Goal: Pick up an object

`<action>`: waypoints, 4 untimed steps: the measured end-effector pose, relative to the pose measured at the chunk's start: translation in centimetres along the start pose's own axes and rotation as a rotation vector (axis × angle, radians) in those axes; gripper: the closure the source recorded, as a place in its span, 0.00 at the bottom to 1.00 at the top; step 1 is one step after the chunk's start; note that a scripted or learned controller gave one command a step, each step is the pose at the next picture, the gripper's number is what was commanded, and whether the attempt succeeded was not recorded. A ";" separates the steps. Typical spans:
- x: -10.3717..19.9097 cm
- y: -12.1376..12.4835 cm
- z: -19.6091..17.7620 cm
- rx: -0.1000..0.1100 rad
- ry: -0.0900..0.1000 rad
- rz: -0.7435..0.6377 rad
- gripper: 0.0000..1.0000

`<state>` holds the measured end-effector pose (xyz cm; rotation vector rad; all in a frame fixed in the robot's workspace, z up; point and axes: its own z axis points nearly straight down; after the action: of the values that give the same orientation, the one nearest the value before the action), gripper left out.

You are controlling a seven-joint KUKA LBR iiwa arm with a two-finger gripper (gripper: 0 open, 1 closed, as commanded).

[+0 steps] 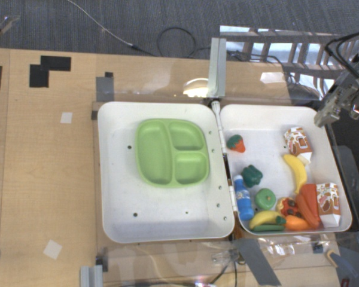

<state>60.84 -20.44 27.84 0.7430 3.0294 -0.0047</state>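
Right shallow white bin (269, 115): open floor across its upper left, toys crowd the right wall and bottom edge. Left white bin (116, 220): green divided plastic plate (172, 152) fills the centre, bare margins all round.

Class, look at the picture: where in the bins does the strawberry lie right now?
The strawberry lies in the right bin, near its upper left corner, close to the wall shared with the left bin. The dark green toy sits just below it.
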 end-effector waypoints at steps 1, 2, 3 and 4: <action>4.5 -0.9 4.2 0.002 0.017 0.101 1.00; 4.5 -0.8 4.2 0.001 0.016 0.100 0.00; 5.9 -0.2 15.5 0.004 0.027 0.130 0.00; 2.3 3.8 19.0 0.001 0.012 0.262 0.00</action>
<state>60.92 -16.16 8.83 1.1370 2.9170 0.0036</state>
